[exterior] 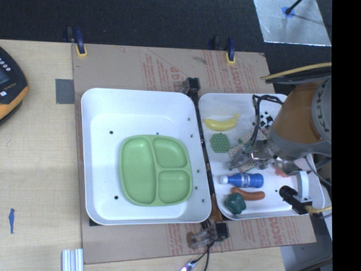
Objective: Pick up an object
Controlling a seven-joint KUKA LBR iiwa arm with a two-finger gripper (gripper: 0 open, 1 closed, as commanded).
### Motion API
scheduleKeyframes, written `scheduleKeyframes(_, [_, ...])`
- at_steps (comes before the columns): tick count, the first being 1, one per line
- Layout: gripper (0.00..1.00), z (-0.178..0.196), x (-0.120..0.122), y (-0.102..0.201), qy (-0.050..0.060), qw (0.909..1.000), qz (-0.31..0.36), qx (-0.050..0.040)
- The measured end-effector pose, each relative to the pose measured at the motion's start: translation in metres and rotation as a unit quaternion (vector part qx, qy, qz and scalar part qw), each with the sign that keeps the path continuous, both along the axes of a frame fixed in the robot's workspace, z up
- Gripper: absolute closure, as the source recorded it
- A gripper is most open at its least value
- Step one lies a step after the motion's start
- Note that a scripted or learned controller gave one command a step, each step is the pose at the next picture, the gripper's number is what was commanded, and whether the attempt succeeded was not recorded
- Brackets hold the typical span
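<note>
Cardboard sheet — wooden bench beneath.

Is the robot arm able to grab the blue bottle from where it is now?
Probably yes. The blue bottle lies on its side in the right bin, uncovered from above, just below the gripper. An orange sausage lies close beside it and might get nudged.

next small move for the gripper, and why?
Probably a short straight descent: the gripper sits low in the right bin, between the green round object and the blue bottle, nothing visibly held. Which of them it targets is unclear.
</note>
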State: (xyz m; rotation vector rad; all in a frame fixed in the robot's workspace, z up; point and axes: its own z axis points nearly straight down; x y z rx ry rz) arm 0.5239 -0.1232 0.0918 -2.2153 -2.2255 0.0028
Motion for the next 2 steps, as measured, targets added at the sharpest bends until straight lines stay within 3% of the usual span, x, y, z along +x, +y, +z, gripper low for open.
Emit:
scheduleKeyframes(1, [0.00, 0.0002, 0.0174, -0.0113, 0.000, 1.0000, 0.000, 0.0002])
scheduleKeyframes(2, [1.00, 0.0099, 0.0171, -0.0111, 0.001, 1.0000, 0.002, 0.0010])
